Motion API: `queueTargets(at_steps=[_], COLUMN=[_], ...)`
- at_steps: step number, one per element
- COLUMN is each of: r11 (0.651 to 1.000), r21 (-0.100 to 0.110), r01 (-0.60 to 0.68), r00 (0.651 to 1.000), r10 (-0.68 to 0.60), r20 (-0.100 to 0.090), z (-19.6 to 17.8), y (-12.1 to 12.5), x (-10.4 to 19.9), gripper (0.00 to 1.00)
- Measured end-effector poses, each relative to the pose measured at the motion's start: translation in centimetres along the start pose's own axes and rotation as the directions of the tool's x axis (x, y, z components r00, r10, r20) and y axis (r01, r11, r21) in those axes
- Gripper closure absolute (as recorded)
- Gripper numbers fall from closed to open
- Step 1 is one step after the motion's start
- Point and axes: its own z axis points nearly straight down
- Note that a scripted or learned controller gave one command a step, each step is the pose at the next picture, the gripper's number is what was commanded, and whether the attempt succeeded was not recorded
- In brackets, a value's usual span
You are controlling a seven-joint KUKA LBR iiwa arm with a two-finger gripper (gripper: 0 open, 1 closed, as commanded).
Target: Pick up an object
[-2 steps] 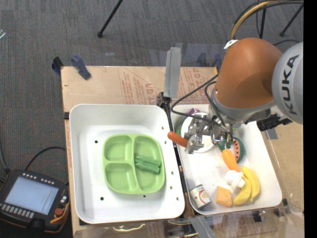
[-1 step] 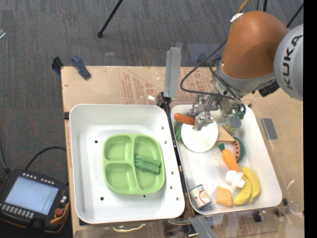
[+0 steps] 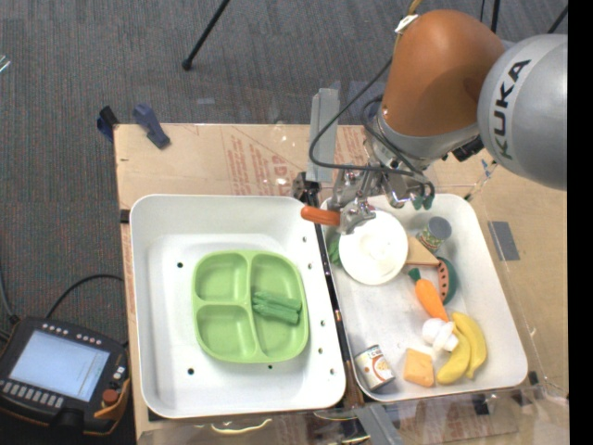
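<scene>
Grey ribbed carpet; glossy round white plate (image 3: 373, 247) under end effector (image 3: 357, 213), grip unclear.

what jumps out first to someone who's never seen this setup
The big grey and orange arm at upper right, its gripper over the seam between the bins. Next, the green divided plate in the left bin, green beans on it. The right bin holds a white plate, carrot and banana.

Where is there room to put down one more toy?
Left bin: bare white floor runs all around the green divided plate, widest along its left and top. Right bin: crowded with white plate, carrot, bananas, can; small patch between can and carrot.
</scene>
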Motion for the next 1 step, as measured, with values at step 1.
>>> queueTargets(at_steps=[1], r11=[1.000], r21=[-0.001], r01=[0.000], r00=[1.000], r10=[0.000], r20=[0.002], z=[-1.68], y=[5.67], x=[-1.14], gripper=[1.00])
